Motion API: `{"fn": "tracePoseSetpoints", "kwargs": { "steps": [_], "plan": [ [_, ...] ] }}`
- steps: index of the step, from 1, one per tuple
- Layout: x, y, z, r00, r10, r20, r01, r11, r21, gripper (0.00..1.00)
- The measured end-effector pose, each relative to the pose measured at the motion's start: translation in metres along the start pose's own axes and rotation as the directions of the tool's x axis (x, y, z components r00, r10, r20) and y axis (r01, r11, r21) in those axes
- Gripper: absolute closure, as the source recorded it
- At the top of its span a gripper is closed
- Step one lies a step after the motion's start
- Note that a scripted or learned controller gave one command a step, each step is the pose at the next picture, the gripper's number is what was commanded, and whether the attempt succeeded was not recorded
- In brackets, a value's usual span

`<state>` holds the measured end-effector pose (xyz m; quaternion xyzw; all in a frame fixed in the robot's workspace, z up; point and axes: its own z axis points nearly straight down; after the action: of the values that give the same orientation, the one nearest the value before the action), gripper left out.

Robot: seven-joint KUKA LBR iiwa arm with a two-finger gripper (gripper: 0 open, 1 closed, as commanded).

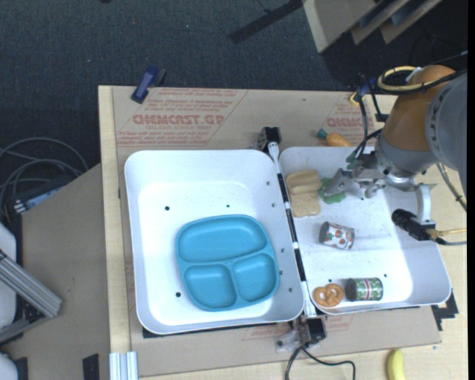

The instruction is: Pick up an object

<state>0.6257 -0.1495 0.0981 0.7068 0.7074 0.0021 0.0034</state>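
Camera view: green object (332, 194) beside gripper (346, 182).

Floor: dark blue-grey carpet (67, 52) lies around the bench at the top and left.
Bench top: a tan board printed with red lettering (178, 119) sits under the two bins.
Side surface: a plain beige panel (56, 223) adjoins the bench on the left.
Cables: thin grey wire loops (33, 167) lie at the left edge.
Rail: a silver aluminium extrusion bar (26, 282) crosses the lower left corner at a slant.
Furniture: a pale wooden piece (356, 18) stands at the upper right.
Light: even, with soft shadows.
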Motion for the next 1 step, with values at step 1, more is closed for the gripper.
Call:
{"fn": "tracePoseSetpoints", "kwargs": {
  "steps": [1],
  "plan": [
    [0.0469, -0.0654, 0.0135, 1.0, 0.001, -0.003, -0.001, 1.0, 0.009, 0.0]
  ]
}}
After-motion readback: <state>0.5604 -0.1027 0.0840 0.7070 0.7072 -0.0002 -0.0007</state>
